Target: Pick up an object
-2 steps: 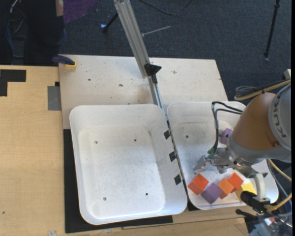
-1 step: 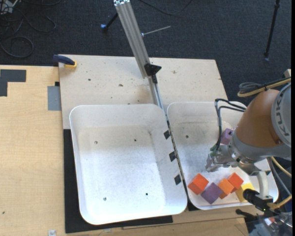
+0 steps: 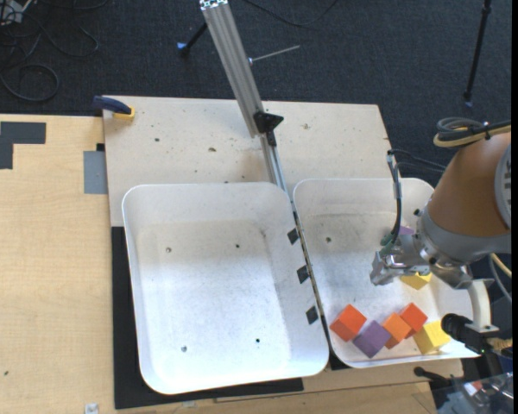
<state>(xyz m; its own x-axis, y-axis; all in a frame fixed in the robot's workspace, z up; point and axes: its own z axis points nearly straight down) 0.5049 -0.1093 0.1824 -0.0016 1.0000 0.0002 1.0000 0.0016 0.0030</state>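
Camera view puts our grey arm with its orange band (image 3: 466, 201) reaching in from the right, wrist bent down over the right shallow white bin (image 3: 345, 198). Our tool (image 3: 395, 266) sits low beside a yellow block (image 3: 417, 278); we cannot tell how it stands. Near the front wall lie an orange cube (image 3: 350, 322), a purple cube (image 3: 370, 338), a smaller orange block (image 3: 404, 323) and a yellow cube (image 3: 432, 337).

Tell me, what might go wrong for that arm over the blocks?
The claw hovers beside a yellow block partly hidden under it, so it could pinch an edge and lose it. The other blocks, such as the purple block and orange block, crowd the right bin's near corner, so one may get knocked.
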